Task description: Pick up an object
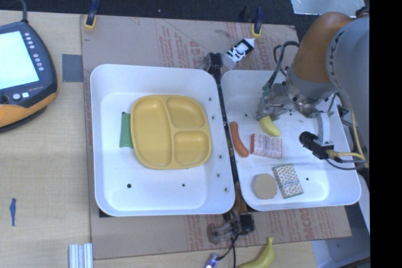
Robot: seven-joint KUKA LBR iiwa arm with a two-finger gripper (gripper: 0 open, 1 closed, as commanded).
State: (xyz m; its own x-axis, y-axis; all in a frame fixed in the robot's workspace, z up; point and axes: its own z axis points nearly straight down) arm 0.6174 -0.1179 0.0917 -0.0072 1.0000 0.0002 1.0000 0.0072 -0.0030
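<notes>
The right bin holds a small yellow banana-shaped piece, an orange-red sausage, a red-and-white packet, a round tan disc and a checkered packet. My gripper hangs low over the upper middle of this bin, right above the yellow piece's upper end and touching it or nearly so. The grey arm and its orange band cover the bin's upper right corner.
The left bin holds a yellow divided plate with a green strip poking out at its left. A control pendant lies at far left. A yellow banana lies below the bins. Clamps grip the cardboard's far edge.
</notes>
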